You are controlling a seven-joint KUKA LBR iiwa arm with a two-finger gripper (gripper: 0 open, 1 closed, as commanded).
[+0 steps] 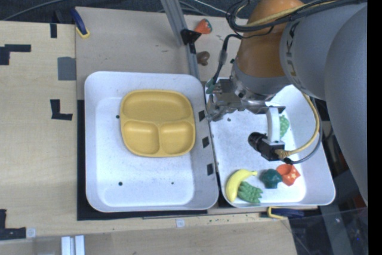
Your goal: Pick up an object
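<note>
The right bin (234, 143) holds several small toys along its near edge: a yellow banana (236, 178), a bumpy green piece (250, 192), a teal piece (271, 178) and a red-orange piece (289, 173). A green and white item (282, 125) lies by the bin's right side, partly behind a black fitting (263, 144) on the arm's cable. My gripper (219, 104) hangs low over the far left corner of this bin, close to the wall between the bins and well away from the toys. The wrist hides what is under it.
The left bin (101, 128) carries a yellow divided plate (158, 122). A grey pole (173, 3) slants down to the bins' far edge. A small orange object (204, 25) and a brown one (203, 58) lie on the bench behind the bins.
</note>
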